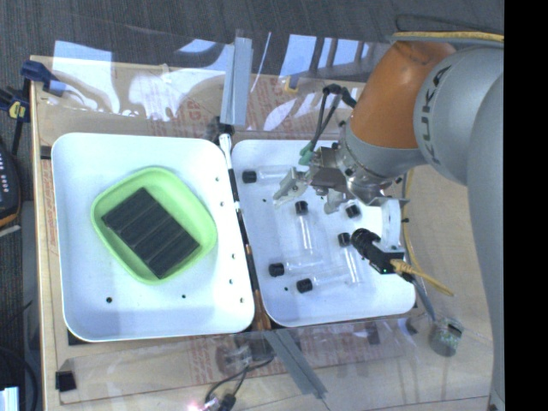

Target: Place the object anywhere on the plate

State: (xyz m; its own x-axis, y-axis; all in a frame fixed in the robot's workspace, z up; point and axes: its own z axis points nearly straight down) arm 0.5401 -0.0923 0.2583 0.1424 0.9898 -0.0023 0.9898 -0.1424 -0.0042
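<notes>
A dark ribbed slab (150,228) lies flat (slightly askew) on the green plate (193,202).

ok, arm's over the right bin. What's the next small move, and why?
Probably just lift the gripper straight up and stop. The dark ridged slab already lies flat inside the green plate in the left bin, while the gripper sits over the right bin, so the placing looks done.

arm (462,118): grey shell | orange band at wrist | black cables, metal fittings
</notes>
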